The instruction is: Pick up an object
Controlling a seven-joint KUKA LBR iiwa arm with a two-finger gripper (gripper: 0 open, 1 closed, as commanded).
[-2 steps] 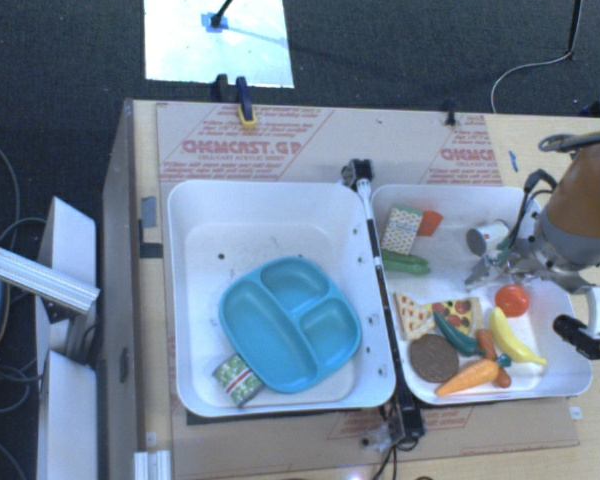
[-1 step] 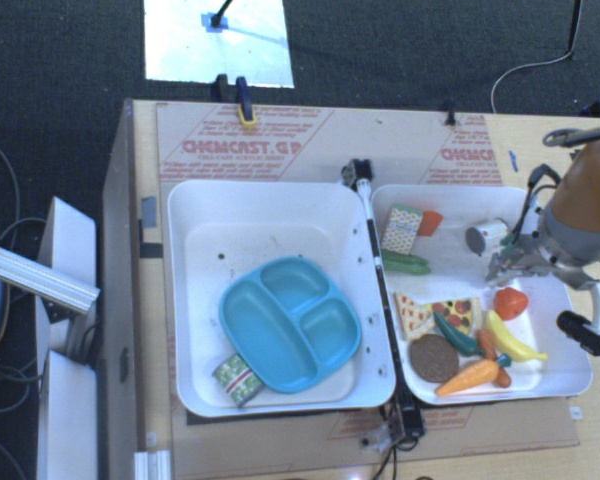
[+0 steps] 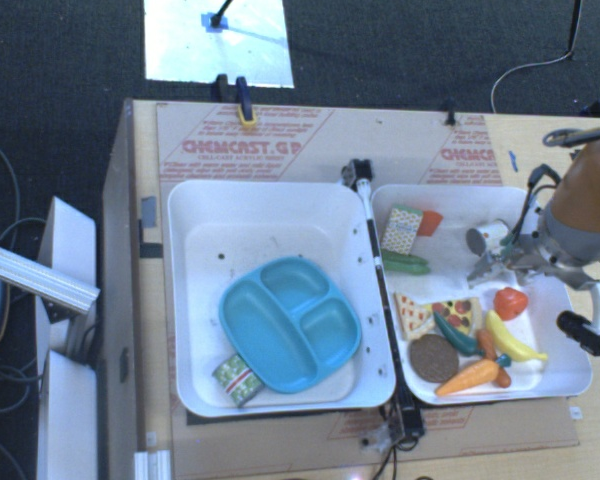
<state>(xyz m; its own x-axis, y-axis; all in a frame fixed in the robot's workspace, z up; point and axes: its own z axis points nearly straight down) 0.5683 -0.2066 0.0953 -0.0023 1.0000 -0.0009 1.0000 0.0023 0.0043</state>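
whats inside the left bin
A blue divided plate lies in the left bin, with a small green and red packet by its lower left edge. Whatever sits under the plate is covered.

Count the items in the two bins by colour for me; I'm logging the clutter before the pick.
Blue: 1, tray
Green: 3, pickle, pepper, small box
Orange: 2, carrot, block
Red: 1, tomato
Yellow: 1, banana
Brown: 1, cookie
Multicoloured: 2, pizza slice, carton
Total: 11
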